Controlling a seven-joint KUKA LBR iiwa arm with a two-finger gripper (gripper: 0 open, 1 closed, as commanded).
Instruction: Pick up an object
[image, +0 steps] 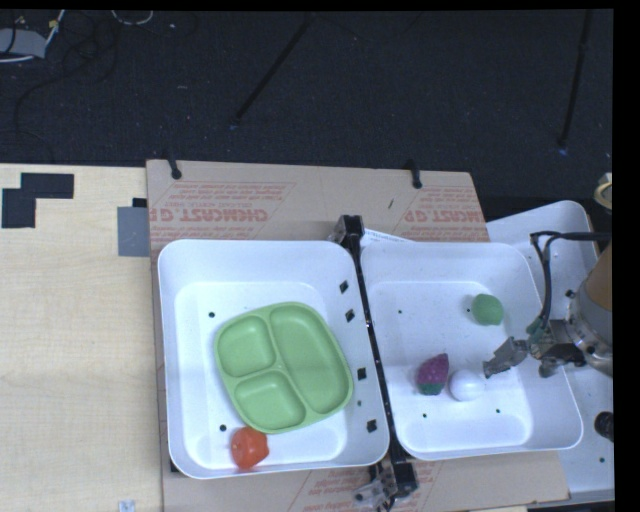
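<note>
Dark carpet backs the counter (70, 330). You find the white ball (466, 385) in the right bin (455, 262), just beside the end effector (506, 357), whose spread cannot be told. Judge the ball light, smooth, prone to rolling; grip across its middle.

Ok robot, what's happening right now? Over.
Gripper low in right bin, holding nothing seen. White ball close beside it, purple toy touching ball. Green ball apart.

The gripper (503, 358) reaches into the right bin (455, 440) from its far edge, a white ball (466, 385) just ahead of its tip and a purple object (433, 373) beyond that. A green ball (487, 309) sits off to its side. Farther off, the left bin (190, 300) holds a green 3-compartment plate (283, 367) and an orange object (249, 447).
</note>
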